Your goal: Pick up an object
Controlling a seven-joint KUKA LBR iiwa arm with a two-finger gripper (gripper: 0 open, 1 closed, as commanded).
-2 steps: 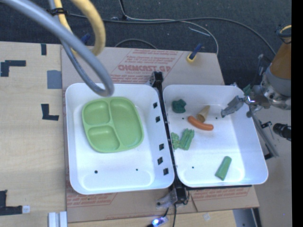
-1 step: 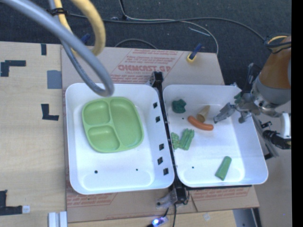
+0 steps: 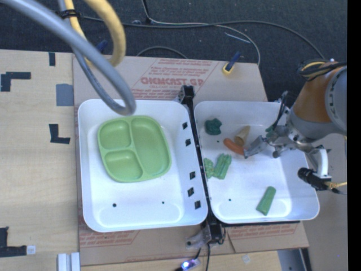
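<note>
**My claw low in the right bin, beside the orange piece**

Two white bins sit side by side on the counter. The left bin holds a green divided plate, lying flat in its upper half. The right bin holds small toy foods: a dark green leafy piece at upper left, an orange carrot-like piece with a tan cone-shaped piece just above it, a light green bundle near the left wall, and a green cylinder toward the lower right.

My arm comes in from the right of the frame, orange band above the wrist, bent down over the right bin's upper right part. My claw points left, its tip just right of the orange piece, perhaps touching it. Whether my claw is spread or pressed together I cannot tell; nothing shows between its tips.
</note>
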